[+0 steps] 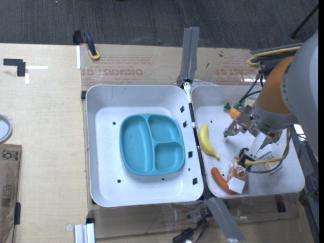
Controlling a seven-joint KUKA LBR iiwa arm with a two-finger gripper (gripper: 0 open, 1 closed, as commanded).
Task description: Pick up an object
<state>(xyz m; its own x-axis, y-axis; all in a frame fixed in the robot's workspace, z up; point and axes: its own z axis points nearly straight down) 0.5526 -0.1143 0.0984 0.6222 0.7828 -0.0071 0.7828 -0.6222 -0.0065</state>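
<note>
In the right bin (288,184) my gripper (232,131) hangs low over the white floor, reaching in from the right. A yellow banana (206,140) lies to its left, close to the divider and apart from the gripper. Just above the gripper is a small orange piece with a green end (234,111), partly hidden by the wrist. A red sausage (221,181) and a brown-and-white packet (237,174) lie near the bin's front edge. I see nothing between the gripper's tips.
The left bin (96,135) holds a blue divided plate (152,144) in its middle. A grey post (190,54) rises at the back between the two bins. The bench to the left bears tape and a brown bag.
</note>
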